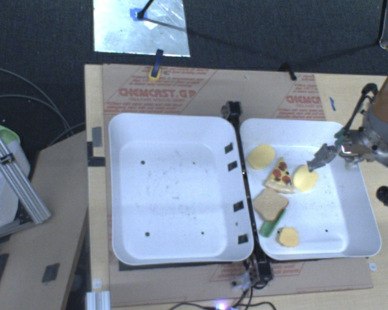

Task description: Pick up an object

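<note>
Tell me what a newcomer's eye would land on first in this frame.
Probably the cluster of toy food in the right bin: a pizza slice, a bread slice, a green piece and three yellow rounds near the divider. Next, the gripper coming in from the right, poised just above the yellow round beside the pizza slice. The left bin sits alongside.

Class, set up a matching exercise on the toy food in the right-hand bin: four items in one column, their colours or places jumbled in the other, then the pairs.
1. triangular toy pizza slice
2. tan toy bread slice
3. green toy stick
4. round yellow toy disc

A. farthest from the camera
B. green
C. red spots
D. light brown

Pairs: 1-C, 2-D, 3-B, 4-A
</note>
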